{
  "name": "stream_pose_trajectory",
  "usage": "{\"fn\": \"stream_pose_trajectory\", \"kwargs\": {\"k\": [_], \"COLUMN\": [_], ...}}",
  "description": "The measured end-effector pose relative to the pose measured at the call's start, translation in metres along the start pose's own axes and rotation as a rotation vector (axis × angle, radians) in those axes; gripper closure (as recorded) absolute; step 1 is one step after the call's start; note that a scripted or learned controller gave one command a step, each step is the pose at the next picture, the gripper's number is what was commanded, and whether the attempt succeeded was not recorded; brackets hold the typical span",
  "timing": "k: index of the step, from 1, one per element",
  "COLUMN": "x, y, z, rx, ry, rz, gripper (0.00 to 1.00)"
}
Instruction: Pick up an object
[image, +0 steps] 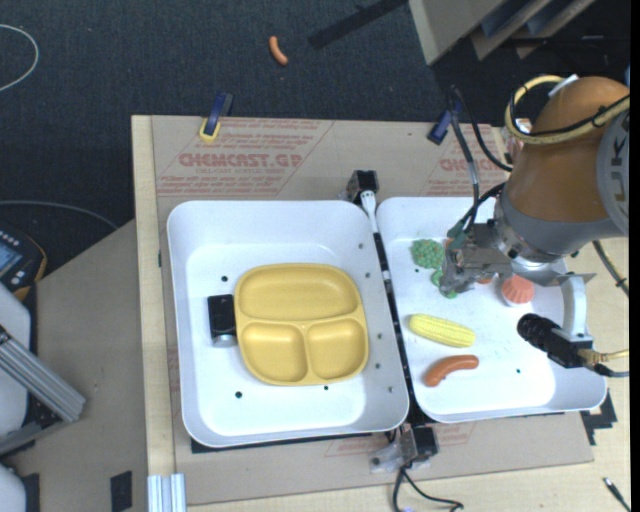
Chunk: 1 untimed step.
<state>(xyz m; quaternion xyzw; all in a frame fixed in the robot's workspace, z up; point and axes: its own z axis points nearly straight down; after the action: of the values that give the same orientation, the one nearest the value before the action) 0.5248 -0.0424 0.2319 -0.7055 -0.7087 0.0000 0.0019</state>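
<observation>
Two shallow white plastic bins stand side by side on the bench. What lies in the left bin (185, 235)? — Ana

A yellow moulded plate (298, 322) with three compartments sits in the middle of its floor, one long compartment on the far side and two smaller ones on the near side. A small black rectangular block (221, 316) lies against the plate's left edge. — Ben

And the right bin (505, 392)? — Ana

Four loose things, all on the bin floor. A green knobbly broccoli-like piece (428, 252) lies toward the far left. A yellow toy corn cob (441, 329) lies nearer the camera, slightly tilted, close to the wall next to the left bin. An orange-red toy sausage (451, 368) lies just on the near side of the corn cob, apart from it. A round orange-red piece (517, 290) rests to the right of the green one, close under the wrist. — Ben

Where is the gripper (455, 278)? — Ana

The grey arm with its orange band (565, 160) reaches in from the right. The gripper is low over the right bin, just beside the near right edge of the green knobbly broccoli-like piece, between it and the round orange-red piece. Whether it touches the green one I cannot tell. — Ben

Is it spread, pressed together, or pinching something? — Ana

I cannot tell. From above, the dark metal at its tip blurs into one mass. — Ben
</observation>
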Motion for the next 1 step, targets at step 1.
{"fn": "stream_pose_trajectory", "kwargs": {"k": [1], "x": [0.0523], "y": [-0.0251], "z": [0.0098], "rx": [0.002], "ry": [-0.001], "rz": [0.001], "gripper": [1.00]}}
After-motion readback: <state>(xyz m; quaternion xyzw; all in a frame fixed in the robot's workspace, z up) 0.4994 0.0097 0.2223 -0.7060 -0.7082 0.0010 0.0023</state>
